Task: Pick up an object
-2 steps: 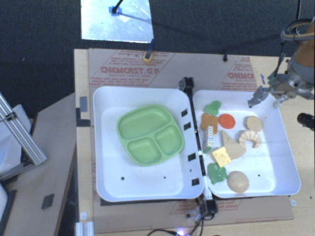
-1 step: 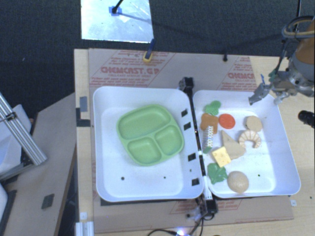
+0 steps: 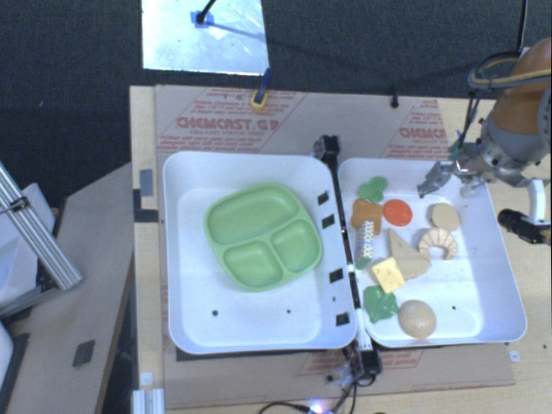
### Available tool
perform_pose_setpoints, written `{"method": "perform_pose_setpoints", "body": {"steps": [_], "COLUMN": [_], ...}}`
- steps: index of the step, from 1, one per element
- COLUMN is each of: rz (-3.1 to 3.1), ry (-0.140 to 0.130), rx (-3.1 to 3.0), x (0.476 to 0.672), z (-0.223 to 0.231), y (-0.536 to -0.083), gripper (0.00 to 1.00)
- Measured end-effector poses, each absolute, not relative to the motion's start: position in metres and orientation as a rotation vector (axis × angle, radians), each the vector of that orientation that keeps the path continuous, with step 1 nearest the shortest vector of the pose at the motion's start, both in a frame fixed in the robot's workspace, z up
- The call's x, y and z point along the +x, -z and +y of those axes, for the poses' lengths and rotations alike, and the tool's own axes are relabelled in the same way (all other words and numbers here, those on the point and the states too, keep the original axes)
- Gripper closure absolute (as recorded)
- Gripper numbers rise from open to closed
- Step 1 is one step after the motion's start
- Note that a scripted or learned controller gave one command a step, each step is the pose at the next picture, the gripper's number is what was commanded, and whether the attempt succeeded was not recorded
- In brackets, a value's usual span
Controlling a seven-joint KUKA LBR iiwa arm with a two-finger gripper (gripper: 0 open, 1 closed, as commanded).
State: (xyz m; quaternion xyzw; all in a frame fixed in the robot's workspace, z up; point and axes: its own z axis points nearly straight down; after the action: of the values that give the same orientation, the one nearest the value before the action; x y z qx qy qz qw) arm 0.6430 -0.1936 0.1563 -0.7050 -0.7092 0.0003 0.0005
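The right bin [image 3: 496,270] holds several toy foods: a green leafy piece [image 3: 373,188], a brown piece [image 3: 364,211], a red-orange disc [image 3: 398,212], a round beige biscuit [image 3: 444,216], a croissant [image 3: 440,242], a tan wedge [image 3: 407,255], a yellow cheese block [image 3: 388,275], another green piece [image 3: 378,304] and a beige bun [image 3: 417,318]. My gripper [image 3: 449,186] hovers over the bin's far right corner, just above the biscuit. Its fingers are spread open with nothing between them.
In the left bin [image 3: 185,257] lies a green divided plate [image 3: 261,235]. A black clipped divider [image 3: 338,231] runs between the two bins. A shiny foil sheet [image 3: 204,26] lies beyond the bench's far edge.
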Motion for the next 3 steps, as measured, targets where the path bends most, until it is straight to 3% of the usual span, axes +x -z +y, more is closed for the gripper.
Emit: {"method": "perform_pose_setpoints", "body": {"steps": [1, 2, 3], "rz": [-2.223, -2.236, -2.245], "ry": [-0.002, 0.005, 0.012], "rx": [-2.217, -2.223, -2.226], "x": [0.639, 0.642, 0.645], "z": [-0.192, -0.193, -0.194], "y": [-0.094, -0.090, -0.103], "gripper": [0.00, 0.00, 1.00]}}
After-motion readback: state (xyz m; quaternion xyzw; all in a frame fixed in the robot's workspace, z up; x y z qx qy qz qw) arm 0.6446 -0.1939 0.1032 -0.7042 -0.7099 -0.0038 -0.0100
